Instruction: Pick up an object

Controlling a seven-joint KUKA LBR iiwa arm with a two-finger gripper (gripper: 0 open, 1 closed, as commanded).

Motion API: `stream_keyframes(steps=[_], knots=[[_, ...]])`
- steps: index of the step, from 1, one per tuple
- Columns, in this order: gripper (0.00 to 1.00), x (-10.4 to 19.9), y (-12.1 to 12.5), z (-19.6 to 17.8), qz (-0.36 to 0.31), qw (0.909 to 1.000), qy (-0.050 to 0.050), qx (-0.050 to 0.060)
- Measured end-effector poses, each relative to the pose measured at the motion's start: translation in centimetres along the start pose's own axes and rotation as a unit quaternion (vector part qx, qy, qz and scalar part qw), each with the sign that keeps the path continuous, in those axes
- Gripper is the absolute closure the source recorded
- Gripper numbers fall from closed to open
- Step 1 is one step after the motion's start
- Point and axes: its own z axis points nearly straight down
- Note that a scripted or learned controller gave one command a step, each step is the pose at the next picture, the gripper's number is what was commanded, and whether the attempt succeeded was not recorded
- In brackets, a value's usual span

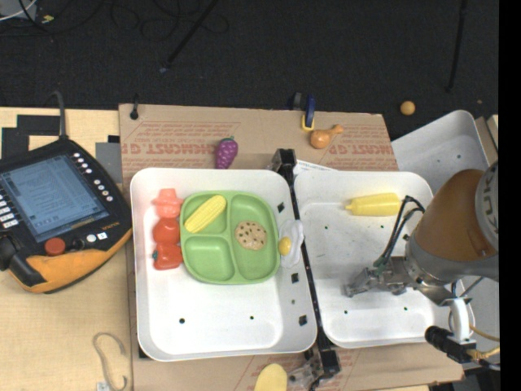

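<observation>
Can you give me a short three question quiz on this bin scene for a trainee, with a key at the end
1. True or false: the gripper is over the right bin.
2. What lies in the green tray in the left bin? A) corn cob and cookie B) grapes and a pear C) two bottles
3. Fill in: the yellow object in the right bin lies near its ____ edge in the view.

Key
1. True
2. A
3. Top (far) edge
</observation>
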Motion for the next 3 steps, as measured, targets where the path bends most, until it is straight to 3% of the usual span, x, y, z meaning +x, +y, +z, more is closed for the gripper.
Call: stream_keyframes(steps=[1,2,3], knots=[[0.0,-0.1,0.0,-0.2,0.003,1.0,0.0,-0.001],[1.0,-0.3,0.0,-1.2,0.007,1.0,0.0,-0.002],[1.0,-1.2,0.6,-6.6,0.002,1.0,-0.002,-0.004]])
